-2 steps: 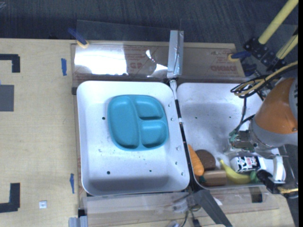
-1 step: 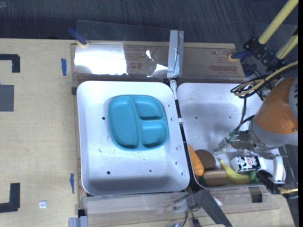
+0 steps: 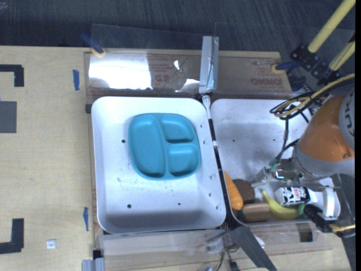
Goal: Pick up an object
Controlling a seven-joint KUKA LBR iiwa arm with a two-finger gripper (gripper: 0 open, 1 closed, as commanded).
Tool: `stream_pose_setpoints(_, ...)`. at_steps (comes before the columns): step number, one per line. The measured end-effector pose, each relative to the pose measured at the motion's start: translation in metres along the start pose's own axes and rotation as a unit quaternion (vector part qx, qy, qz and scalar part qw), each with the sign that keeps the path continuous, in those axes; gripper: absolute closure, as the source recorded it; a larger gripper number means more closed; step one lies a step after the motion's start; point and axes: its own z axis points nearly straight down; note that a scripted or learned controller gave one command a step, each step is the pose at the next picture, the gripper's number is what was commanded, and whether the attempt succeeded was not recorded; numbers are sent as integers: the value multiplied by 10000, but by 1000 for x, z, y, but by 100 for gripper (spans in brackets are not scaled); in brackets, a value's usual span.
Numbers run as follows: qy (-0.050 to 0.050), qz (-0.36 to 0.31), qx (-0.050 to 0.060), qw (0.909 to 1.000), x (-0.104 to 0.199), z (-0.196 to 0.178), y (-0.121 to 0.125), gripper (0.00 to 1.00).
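In the right bin (image 3: 248,129), several objects lie along the near edge: an orange carrot-like piece (image 3: 232,191), a dark brown rounded object (image 3: 244,189), a tan wooden block (image 3: 256,212) and a yellow banana (image 3: 277,207). My gripper (image 3: 282,176) hangs over the bin's near right part, just above the banana and a white printed object (image 3: 294,195). Nothing is seen between its fingers. The arm's orange band (image 3: 327,134) is at the right edge.
The left bin (image 3: 113,202) holds a blue divided plate (image 3: 164,145). A clear plastic wall (image 3: 146,66) and a metal divider post (image 3: 208,61) stand behind the bins. Cables (image 3: 293,103) loop over the right bin's far right corner.
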Motion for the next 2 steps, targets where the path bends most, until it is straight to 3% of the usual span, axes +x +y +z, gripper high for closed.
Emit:
stream_pose_setpoints(1,-6,-1226,-27,9925,3,0,-8,0)
stream_pose_setpoints(2,-11,-1542,-24,9880,29,-1,-9,0)
